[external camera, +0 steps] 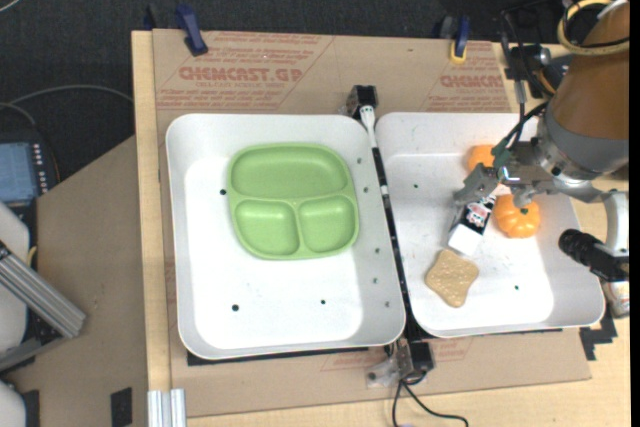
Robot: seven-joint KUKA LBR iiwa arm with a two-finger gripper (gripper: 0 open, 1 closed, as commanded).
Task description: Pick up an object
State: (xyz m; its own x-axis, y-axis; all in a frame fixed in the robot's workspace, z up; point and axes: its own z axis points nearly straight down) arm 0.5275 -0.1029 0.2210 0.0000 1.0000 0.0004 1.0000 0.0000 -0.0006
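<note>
My gripper (503,189) hangs open over the middle of the right bin (420,310), with nothing between its fingers. Just below it lie a small white bottle with a black and red label (468,227) and an orange pumpkin-shaped toy (517,219), one near each fingertip. A second orange thing (481,156) peeks out behind the gripper, partly hidden by it. A tan, cookie-like piece (452,277) rests nearer the bin's front.
The left bin (200,315) holds a green divided plate (294,199) in its upper half. A black divider strip (384,205) runs between the two bins. Blue and yellow clamps (190,28) grip the board's back edge.
</note>
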